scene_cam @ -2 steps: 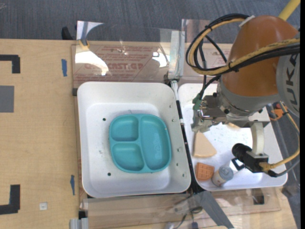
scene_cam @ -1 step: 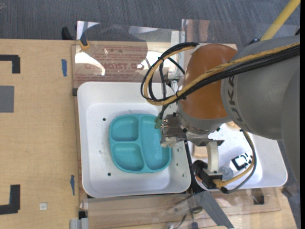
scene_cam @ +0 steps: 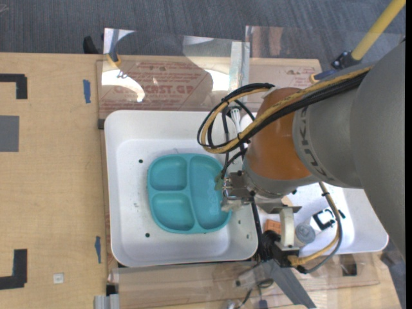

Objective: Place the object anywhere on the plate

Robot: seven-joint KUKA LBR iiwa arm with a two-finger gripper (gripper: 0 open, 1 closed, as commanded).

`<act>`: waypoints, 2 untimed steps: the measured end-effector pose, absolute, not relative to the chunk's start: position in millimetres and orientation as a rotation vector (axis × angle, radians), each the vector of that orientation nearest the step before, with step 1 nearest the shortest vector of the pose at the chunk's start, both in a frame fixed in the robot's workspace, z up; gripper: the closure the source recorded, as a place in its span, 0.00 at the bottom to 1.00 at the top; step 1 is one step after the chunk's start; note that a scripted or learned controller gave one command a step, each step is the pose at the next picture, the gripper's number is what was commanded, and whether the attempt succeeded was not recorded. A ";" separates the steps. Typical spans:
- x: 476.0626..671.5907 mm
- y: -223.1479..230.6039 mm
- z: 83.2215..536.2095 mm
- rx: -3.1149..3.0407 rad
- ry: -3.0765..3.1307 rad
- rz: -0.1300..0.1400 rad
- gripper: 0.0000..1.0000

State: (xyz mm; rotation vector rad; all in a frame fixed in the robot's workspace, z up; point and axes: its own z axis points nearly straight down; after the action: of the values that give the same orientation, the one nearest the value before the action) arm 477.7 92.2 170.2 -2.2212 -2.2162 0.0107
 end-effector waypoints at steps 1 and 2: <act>478.6 93.2 172.1 -2.221 -2.219 0.003 0.00; 479.0 93.8 181.7 -2.221 -2.219 0.003 1.00</act>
State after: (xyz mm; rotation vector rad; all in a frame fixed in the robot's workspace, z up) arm 479.0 93.8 181.7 -2.2208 -2.2192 0.0027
